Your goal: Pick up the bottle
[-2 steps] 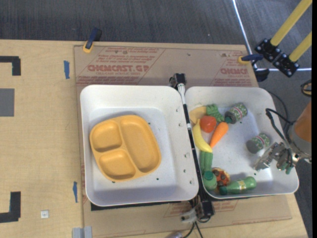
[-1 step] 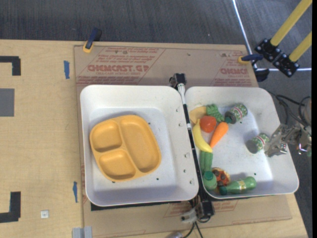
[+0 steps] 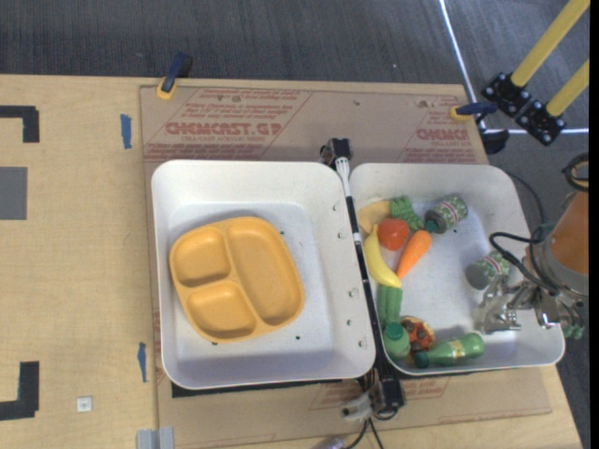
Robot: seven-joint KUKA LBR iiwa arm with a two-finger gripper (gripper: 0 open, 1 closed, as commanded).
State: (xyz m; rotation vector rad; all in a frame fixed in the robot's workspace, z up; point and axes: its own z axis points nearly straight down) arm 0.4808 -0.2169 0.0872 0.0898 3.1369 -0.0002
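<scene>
Two white bins (image 3: 248, 181) on a cardboard-covered bench (image 3: 84, 251), dark carpet (image 3: 281, 17) above; gripper (image 3: 510, 309) lower right, jaw state indiscernible.

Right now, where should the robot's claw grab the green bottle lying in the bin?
Probably around the middle of the green bottle, coming straight down from above. It lies on its side along the right bin's near wall, so the fingers should straddle its narrow width. The gripper sits just above it.
</scene>
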